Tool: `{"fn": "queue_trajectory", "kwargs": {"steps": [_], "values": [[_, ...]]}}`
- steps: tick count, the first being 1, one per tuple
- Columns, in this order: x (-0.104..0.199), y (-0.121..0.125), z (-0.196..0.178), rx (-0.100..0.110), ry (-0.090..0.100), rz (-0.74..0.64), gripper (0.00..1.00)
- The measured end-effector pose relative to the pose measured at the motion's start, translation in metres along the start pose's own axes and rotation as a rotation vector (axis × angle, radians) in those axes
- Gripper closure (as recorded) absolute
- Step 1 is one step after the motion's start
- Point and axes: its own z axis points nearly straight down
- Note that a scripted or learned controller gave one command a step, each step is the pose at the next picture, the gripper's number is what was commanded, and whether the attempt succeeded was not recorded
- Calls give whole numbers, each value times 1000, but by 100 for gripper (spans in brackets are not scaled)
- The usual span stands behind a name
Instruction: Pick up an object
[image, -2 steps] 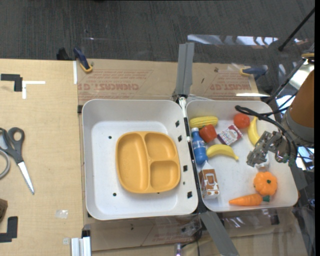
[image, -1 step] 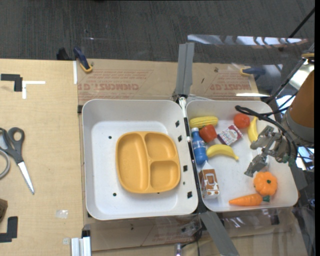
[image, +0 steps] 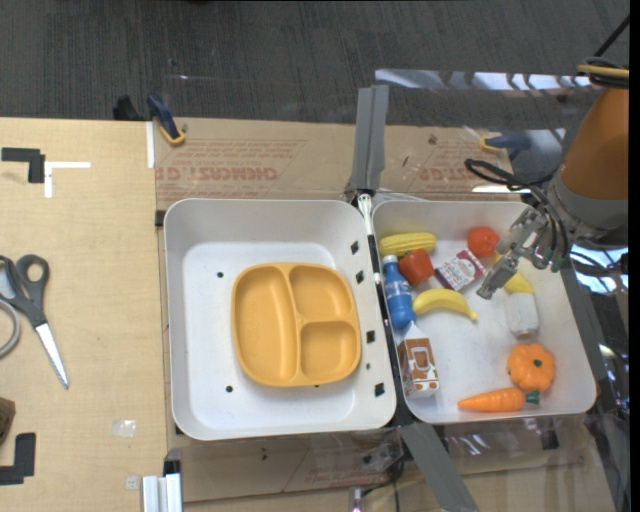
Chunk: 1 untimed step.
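Nothing is picked up so far; every item lies in its bin and the grasp itself is left to do.

Nearest, in the right bin (image: 585, 400), a carrot (image: 492, 401) lies along the near wall with a small pumpkin (image: 531, 366) just beyond its right end. A brown carton (image: 419, 366) sits near the left wall of that bin. Farther in come a white bottle (image: 522, 315), a banana (image: 446, 303) and a blue bottle (image: 397, 297) lying along the left wall. Beyond these are a red-and-white packet (image: 460, 270), a red piece (image: 416, 265) just by the blue bottle's cap, a corn cob (image: 408, 243) and a tomato (image: 483, 241) toward the far wall.

The left bin (image: 190, 330) holds a yellow divided plate (image: 296, 323). Scissors (image: 35, 310) lie on the surface (image: 80, 400) well to the left.

The claw (image: 495, 285) hangs over the right bin's far right part, slanting down between the packet and the white bottle, with a small yellow piece (image: 518, 284) just to its right. Whether it touches anything is unclear, and I cannot tell if the claw is spread or pressed together. Nothing shows between its tips. The likeliest targets, judging by closeness, are the packet, the yellow piece or the white bottle. Descent, closing and lifting are all left.
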Motion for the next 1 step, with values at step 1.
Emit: {"fn": "queue_trajectory", "kwargs": {"steps": [1], "values": [[-44,40,79,-5,-7,212,0]]}}
